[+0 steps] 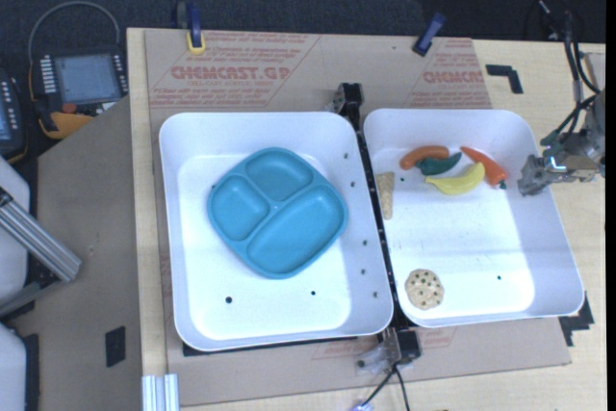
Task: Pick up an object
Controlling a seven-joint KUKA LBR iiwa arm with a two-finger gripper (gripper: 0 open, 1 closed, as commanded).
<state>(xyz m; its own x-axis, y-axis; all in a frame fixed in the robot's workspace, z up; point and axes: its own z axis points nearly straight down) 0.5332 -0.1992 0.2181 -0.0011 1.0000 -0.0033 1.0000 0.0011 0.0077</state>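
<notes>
A grey two-finger gripper hangs at the right rim of the right-hand shallow white bin, reaching in from the right side of the camera view; whether it is open or closed cannot be told from this angle, and nothing is visible in its grasp. Just to the left of the gripper, along the far part of the same bin, lies a tight cluster of toy food: a yellow plastic banana, an orange toy hot dog, a dark green piece tucked between them, and an orange-red carrot-like piece nearest the tool. The banana's long axis runs roughly left to right, tilting slightly up toward the gripper. A tan cracker-like strip rests against the bin's left wall, and a round speckled cookie sits well apart near the front. The left-hand white bin holds a blue three-compartment plastic plate. Judging by position, the cluster is the closest pick, a short move leftward from the rim, though its pieces touch one another and may be hard to separate.
</notes>
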